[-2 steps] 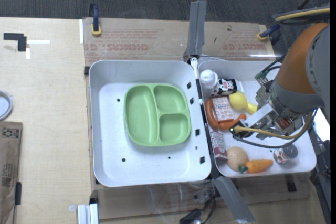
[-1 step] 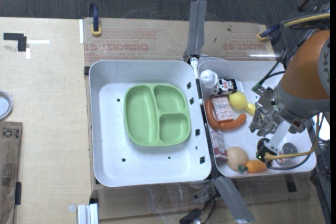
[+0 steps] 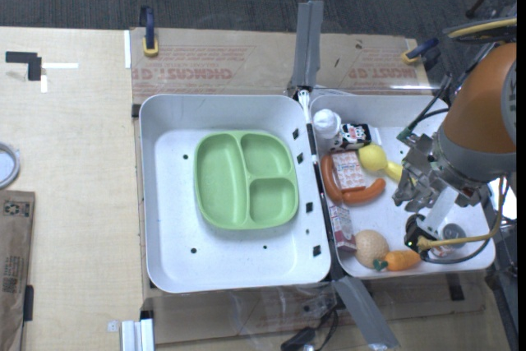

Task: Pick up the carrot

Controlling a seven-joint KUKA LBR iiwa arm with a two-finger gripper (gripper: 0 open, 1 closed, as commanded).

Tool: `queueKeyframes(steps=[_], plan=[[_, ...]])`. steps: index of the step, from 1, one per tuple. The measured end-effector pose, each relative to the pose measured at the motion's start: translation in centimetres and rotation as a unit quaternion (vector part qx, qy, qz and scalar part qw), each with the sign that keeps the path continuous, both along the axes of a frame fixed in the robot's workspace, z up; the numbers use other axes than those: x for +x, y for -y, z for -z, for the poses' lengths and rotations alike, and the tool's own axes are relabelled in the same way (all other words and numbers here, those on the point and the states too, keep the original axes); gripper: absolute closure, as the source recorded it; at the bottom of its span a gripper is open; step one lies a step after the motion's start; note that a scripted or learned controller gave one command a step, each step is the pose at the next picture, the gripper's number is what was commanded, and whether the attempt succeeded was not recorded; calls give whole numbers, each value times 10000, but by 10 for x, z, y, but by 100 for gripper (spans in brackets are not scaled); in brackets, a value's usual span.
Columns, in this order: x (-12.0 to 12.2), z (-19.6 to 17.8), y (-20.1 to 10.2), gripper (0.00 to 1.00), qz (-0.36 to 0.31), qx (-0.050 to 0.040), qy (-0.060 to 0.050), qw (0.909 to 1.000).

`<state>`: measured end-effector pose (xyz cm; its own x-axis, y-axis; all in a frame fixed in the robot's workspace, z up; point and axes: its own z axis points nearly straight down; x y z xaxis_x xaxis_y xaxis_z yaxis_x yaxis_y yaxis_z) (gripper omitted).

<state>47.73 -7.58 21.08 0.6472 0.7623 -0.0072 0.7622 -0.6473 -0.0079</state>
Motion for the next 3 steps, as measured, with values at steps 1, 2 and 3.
queueKeyframes(steps=[1,2,3], plan=[[0,21,-44,100,242,-1,27,9997],[0,21,-12,100,-748,9,18,9972],[1,14,-11,100,-738,6,-1,9973]])
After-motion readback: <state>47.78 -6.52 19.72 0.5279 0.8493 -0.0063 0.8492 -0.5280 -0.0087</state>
